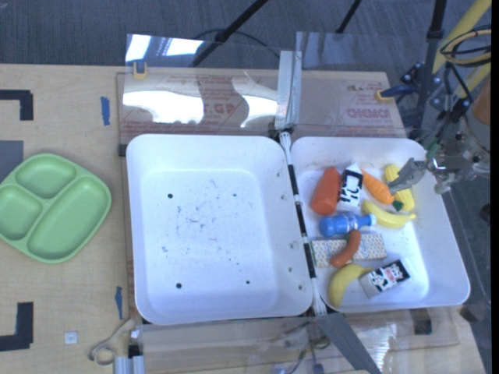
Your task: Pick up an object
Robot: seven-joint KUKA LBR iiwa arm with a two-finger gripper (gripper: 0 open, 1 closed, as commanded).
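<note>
On the left part of the light wooden bench [62, 92] lies a green plastic plate with three compartments [53, 206]. Near it, small strips of blue tape [104, 111] are stuck on the wood, and black angular marks [22, 104] are at the left edge. Behind the two bins stand clear plastic panels [203, 92] which reflect light. Beyond the bench there is a dark grey carpet floor [78, 14], and black tripod legs [257, 10] cross it.

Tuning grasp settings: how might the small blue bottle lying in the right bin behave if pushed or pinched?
The small blue plastic bottle lies on its side, so it will probably roll. It looks smooth, perhaps slippery. Toys crowd it, so pushing likely shifts them.
</note>
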